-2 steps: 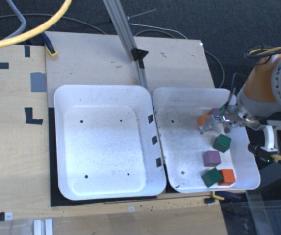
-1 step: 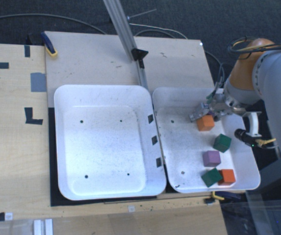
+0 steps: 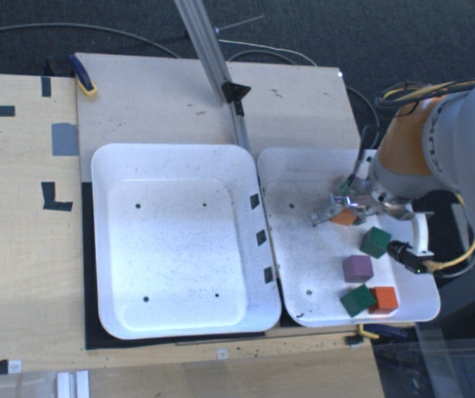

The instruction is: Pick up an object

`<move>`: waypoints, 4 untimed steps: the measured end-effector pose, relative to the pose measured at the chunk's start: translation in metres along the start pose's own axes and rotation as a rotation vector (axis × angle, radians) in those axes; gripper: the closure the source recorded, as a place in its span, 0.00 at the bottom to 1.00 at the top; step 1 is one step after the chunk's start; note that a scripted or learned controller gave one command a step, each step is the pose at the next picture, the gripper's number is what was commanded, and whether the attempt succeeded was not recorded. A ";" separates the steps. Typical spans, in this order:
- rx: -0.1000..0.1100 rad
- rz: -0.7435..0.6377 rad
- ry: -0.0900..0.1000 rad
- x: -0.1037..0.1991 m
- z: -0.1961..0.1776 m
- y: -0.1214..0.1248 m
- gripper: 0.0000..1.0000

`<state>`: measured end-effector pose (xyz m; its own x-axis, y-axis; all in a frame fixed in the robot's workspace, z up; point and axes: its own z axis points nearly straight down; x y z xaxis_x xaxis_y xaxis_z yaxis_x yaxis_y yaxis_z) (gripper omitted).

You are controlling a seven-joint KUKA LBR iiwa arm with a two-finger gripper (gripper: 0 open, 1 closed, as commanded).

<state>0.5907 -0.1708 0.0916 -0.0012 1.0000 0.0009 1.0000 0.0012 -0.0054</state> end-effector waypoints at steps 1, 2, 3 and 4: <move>0.001 -0.002 0.001 0.016 0.000 0.050 0.00; -0.001 0.001 -0.001 0.029 0.000 0.010 0.00; -0.002 0.000 0.000 0.029 -0.009 0.011 1.00; -0.016 -0.008 0.000 0.105 -0.106 0.088 1.00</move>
<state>0.6796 -0.0660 0.1972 -0.0096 1.0000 0.0013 0.9999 0.0096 0.0101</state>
